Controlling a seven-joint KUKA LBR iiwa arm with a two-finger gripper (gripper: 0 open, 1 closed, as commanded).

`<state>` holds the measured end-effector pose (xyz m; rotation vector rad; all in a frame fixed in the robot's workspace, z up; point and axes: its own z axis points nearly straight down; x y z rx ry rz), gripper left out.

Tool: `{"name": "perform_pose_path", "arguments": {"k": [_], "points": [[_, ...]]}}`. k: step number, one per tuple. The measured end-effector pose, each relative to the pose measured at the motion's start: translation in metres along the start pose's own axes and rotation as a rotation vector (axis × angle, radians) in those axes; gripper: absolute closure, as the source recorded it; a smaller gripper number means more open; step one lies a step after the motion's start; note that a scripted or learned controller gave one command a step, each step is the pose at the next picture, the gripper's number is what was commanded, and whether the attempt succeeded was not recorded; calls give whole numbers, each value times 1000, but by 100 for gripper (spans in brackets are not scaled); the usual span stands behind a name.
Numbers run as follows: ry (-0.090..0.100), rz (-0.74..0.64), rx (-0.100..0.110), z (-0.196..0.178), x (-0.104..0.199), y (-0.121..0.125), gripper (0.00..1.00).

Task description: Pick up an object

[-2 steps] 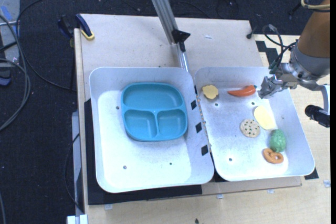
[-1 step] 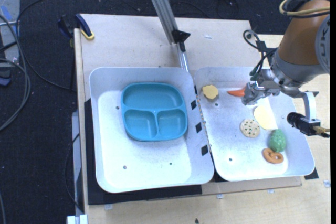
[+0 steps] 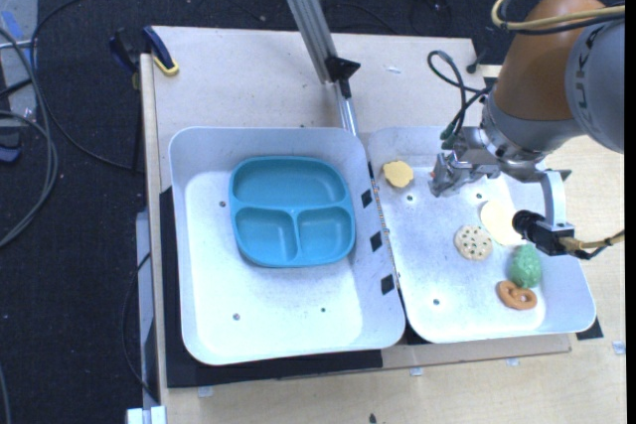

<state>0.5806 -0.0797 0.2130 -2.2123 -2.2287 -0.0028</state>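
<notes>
Reaching in from the right, the arm (image 3: 556, 65) hangs its gripper (image 3: 449, 176) over the upper part of the right bin (image 3: 427, 298), close beside a yellow piece (image 3: 398, 175) that lies near that bin's upper left corner; whether the jaws are released or clenched I cannot tell, and nothing shows between them. The yellow piece is a small rounded lump with no clear long axis. Lower in the same bin lie a round speckled cookie (image 3: 473, 242), a pale cream disc (image 3: 496, 219) just right of it and partly hidden by the arm's black fitting, a green lump (image 3: 526, 267) standing roughly upright, and below it an orange-brown pretzel (image 3: 517, 295) whose long axis runs about left to right. The cookie is tan with dark dots; the pretzel is glossy with holes through it. The left bin (image 3: 199, 313) holds a blue tray (image 3: 293, 212) with three compartments, its long side running left to right. Both bins are white and shallow and sit touching side by side on a pale wooden bench (image 3: 238, 74). A grey metal pole (image 3: 303, 0) slants down to the bins' shared upper edge. Black cables lie on the dark carpeted floor (image 3: 70, 213) around the bench.
</notes>
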Motion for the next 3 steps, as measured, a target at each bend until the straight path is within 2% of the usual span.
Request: {"name": "perform_pose_path", "arguments": {"k": [1, 2, 3], "points": [[-1, 1, 2, 3, 50, -4, 100], [-1, 1, 3, 3, 98, -25, 100], [0, -2, -1, -17, 153, -36, 100]]}}
